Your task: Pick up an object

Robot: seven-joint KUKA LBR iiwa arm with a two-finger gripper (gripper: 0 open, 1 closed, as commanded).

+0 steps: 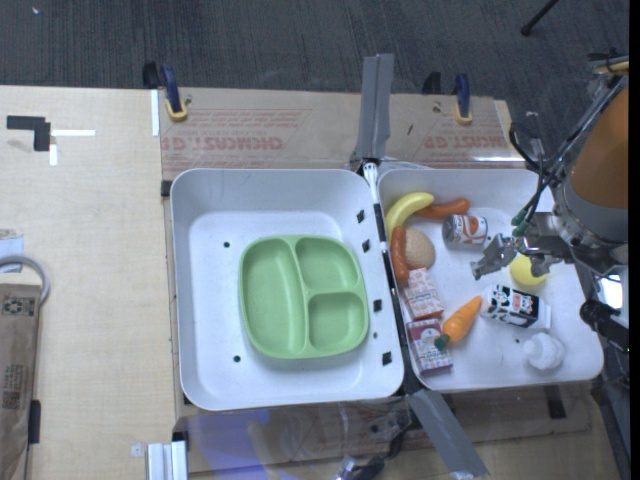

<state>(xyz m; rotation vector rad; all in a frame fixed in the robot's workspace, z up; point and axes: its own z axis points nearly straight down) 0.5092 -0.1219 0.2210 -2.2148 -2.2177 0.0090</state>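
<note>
While the claw (512,253) hangs low over the right bin (570,366), what matters to you is what sits right beside it — the small yellow ball (528,273), touching or all but touching the metal fingertips on their right-hand, near side. You cannot tell from this slanted view whether the claw is wide or narrow; its dark linkage blurs into the wrist, and nothing shows clearly between the fingers, so do not count the ball as held.

As a judgement, the ball is the likeliest target: it lies just toward the arm's own side of the claw, a short shift rather than a reach. Being round, it has no long axis to line up with, though it may roll if nudged.

Other choices lie near. The black-and-white carton (514,307) rests just below the ball, its long axis running roughly left to right. The small can (465,228) lies to the claw's left, toward the far wall. The carrot (458,321) is further down-left, slanted. The green divided plate (303,296) in the left bin (200,218) is well apart.
</note>
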